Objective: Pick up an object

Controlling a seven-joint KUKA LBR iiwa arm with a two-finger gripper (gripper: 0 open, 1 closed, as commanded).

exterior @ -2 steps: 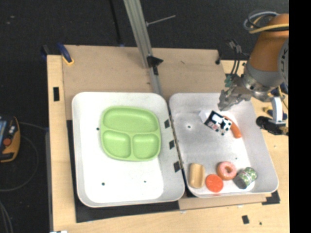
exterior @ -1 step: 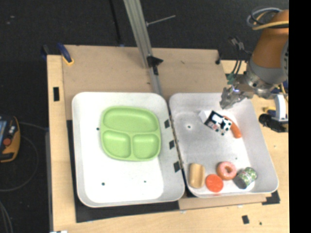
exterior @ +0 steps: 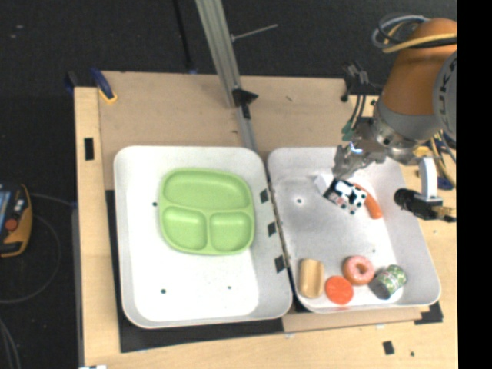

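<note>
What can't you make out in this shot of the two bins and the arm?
- Gripper, camera view: too small and dark against the wrist to tell its finger state.
- Black-and-white object beneath it: too blurred to identify; contact with the gripper is unclear.
- Orange piece beside it: too small to identify.
- Arm: cut off at the right.

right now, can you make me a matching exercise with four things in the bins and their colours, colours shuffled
Things:
1. divided plate
2. donut
3. ball
4. bread-like piece

Colours:
A. tan
B. pink
C. light green
D. orange-red

Pairs: 1-C, 2-B, 3-D, 4-A

The plate lies in the left bin; the other three lie along the near edge of the right bin.
</note>
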